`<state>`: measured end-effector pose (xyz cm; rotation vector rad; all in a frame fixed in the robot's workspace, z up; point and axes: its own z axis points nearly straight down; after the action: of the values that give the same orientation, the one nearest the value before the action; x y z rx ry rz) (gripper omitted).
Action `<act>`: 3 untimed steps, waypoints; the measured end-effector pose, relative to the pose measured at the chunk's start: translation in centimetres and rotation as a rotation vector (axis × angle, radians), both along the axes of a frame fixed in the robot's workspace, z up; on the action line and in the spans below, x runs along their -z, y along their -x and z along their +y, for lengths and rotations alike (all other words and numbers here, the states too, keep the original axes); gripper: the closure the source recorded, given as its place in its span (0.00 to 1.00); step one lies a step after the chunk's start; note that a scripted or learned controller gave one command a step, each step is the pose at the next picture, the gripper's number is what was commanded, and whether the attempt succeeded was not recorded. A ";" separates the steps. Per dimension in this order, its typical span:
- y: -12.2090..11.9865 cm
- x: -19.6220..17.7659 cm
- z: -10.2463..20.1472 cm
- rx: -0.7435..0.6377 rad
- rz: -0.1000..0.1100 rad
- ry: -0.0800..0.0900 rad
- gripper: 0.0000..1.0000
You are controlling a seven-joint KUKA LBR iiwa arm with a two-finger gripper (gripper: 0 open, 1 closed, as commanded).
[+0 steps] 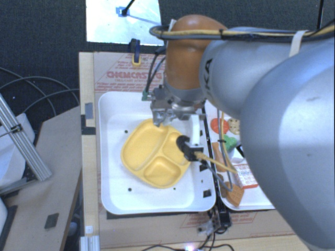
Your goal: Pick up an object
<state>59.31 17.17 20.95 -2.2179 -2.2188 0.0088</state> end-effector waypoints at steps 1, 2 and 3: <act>-5.7 11.4 2.7 0.000 -0.003 0.000 1.00; -5.9 11.2 2.8 -0.003 -0.009 -0.001 0.00; -6.6 12.5 6.5 -0.006 -0.010 -0.003 0.00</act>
<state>65.96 23.70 8.47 -2.2142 -2.2287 -0.0059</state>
